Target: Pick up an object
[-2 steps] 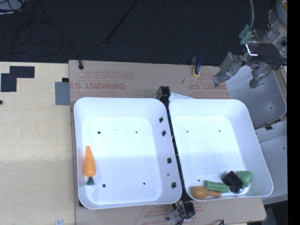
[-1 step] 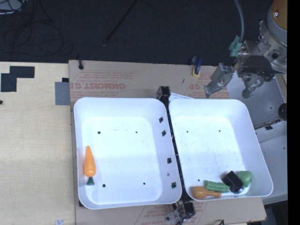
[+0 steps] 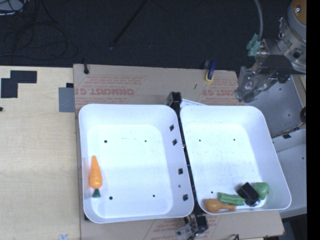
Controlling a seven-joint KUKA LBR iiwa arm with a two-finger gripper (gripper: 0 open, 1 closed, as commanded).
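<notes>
While the gripper (image 3: 248,86) hangs above the far rim of the right bin (image 3: 267,129), nothing is grasped, so the approach seems pending. I cannot tell its state; next it must descend to the cluster well below: a smooth green piece (image 3: 260,188), black block (image 3: 248,193), tan gourd shape (image 3: 218,205).

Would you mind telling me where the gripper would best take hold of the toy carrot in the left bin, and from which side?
Probably across the orange body of the toy carrot, near its middle, coming straight down from above. It lies flat and alone, lengthwise along the left wall of the left bin, green top toward the near edge. The fingers should close across its narrow width, though the wall leaves little room on that side.
</notes>
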